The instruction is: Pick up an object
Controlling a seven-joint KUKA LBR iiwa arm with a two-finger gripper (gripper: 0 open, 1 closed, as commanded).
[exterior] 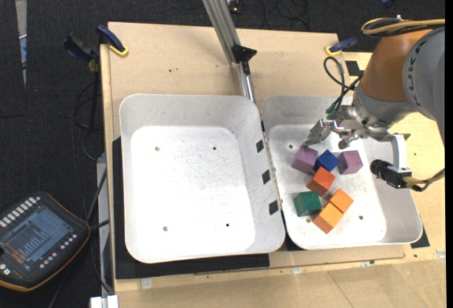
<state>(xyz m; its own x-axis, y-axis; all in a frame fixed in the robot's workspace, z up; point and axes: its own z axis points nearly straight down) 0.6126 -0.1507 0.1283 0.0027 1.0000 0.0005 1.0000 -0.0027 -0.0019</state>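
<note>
Several small blocks lie clustered in the right bin (396, 229): two purple blocks (306, 158) (350, 161), a blue block (327, 160), a red-orange block (323, 179), a green block (307, 203) and two orange blocks (341, 200) (326, 217). My gripper (333, 132) hangs over the far part of this bin, just beyond the blue block and between the two purple ones. It is open, its fingers spread apart with nothing between them.
The left bin (141, 122) stands beside the right one, sharing a middle edge. A slanted metal pole (216, 6) comes down to the bench behind the bins. Clamps sit at the bench's far corners. A teach pendant (32, 239) lies on the floor at left.
</note>
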